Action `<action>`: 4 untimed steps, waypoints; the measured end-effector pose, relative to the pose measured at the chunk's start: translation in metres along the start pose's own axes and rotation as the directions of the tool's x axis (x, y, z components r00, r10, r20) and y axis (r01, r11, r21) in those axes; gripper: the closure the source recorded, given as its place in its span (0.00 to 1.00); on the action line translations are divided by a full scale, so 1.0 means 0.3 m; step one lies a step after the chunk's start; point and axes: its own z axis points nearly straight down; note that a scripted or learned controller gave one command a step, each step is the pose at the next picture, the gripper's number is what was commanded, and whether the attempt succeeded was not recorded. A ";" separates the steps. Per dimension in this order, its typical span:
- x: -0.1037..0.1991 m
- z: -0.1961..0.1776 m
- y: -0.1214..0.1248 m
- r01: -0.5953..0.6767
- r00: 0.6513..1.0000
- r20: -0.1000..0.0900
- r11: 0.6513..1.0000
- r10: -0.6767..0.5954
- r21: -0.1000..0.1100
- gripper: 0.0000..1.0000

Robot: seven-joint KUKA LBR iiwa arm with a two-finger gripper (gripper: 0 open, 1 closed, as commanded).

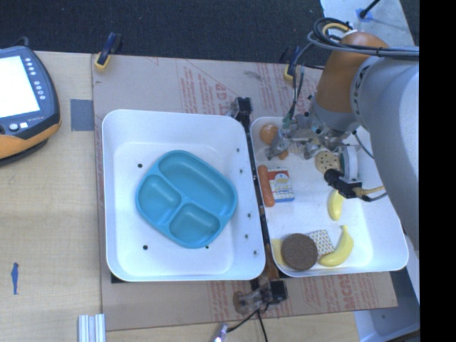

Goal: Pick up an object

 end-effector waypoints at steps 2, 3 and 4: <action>0.003 0.000 0.000 -0.001 1.000 -0.001 1.000 0.001 0.001 0.00; 0.006 0.000 -0.002 -0.001 1.000 -0.001 1.000 0.001 0.002 0.00; -0.030 0.000 0.000 -0.003 1.000 0.000 1.000 0.003 -0.002 0.00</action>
